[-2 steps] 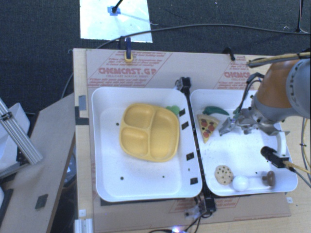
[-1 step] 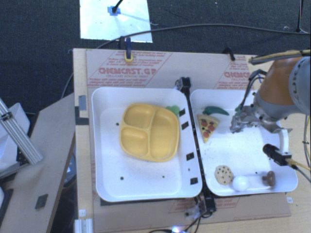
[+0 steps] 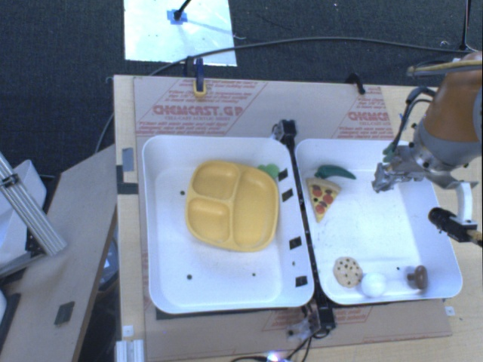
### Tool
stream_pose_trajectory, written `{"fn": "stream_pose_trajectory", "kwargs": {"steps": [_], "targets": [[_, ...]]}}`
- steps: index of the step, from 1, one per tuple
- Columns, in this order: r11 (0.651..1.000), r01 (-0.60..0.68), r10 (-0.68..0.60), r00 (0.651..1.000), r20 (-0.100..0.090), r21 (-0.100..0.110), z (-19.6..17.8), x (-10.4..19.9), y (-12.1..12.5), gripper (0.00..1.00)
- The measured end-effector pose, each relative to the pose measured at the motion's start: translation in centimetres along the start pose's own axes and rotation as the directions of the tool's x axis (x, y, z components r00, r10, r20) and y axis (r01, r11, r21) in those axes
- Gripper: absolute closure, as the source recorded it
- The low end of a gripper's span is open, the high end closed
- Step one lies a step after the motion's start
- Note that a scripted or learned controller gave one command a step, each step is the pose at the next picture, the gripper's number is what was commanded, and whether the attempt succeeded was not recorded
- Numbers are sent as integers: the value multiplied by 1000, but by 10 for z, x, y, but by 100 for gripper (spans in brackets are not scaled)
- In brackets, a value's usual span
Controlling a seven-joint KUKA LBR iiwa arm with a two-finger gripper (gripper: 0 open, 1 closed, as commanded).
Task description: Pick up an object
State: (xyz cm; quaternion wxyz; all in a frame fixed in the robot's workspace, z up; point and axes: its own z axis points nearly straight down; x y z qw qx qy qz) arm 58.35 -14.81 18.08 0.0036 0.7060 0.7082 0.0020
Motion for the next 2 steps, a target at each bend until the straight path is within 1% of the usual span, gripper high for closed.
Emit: {"fn": "stream_pose_trajectory", "kwargs": {"steps": [2], "targets": [[1000,2,-2,1000,-1,1,-93,-2,4,100]]}}
